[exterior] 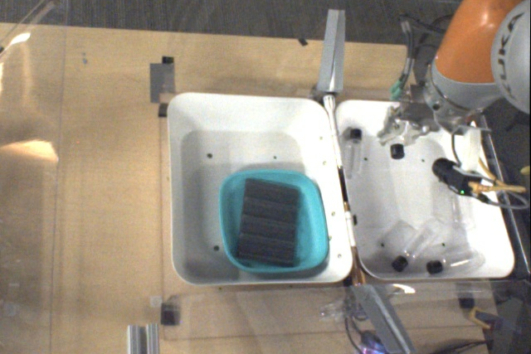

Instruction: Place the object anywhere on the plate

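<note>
Nearest the lens, at the 6 o'clock edge, metal fixtures (pixel 377 327) are seen, blurred and partly cut off; their nature cannot be made out.

Item: left bin (pixel 187 178), white, shallow, set on the wooden tabletop (pixel 83 178). A teal plate (pixel 314 220) with rounded corners is held in its 5 o'clock part. A dark grey ribbed block (pixel 268 221) is laid flat on the plate, long axis running 12 to 6 o'clock, tilted slightly; it is contained wholly within the plate's rim.

Item: right bin (pixel 498 257), white, touching the left bin along a shared edge. Several clear plastic vials with black caps (pixel 415 249) are scattered toward its 6 o'clock side; their outlines are faint against the white floor and their count cannot be fixed. One further small vial (pixel 353 147) is seen near the 10 o'clock corner.

Item: arm (pixel 477 37), grey with orange band, entered from 3 o'clock and cropped by the frame edge. The wrist is inclined down toward the 12 o'clock part of the right bin. The gripper (pixel 404 128) is positioned low over that area; whether it is open or closed cannot be told, and nothing is distinguishable in it. Cables (pixel 473 182) are trailed at 3 o'clock.
</note>
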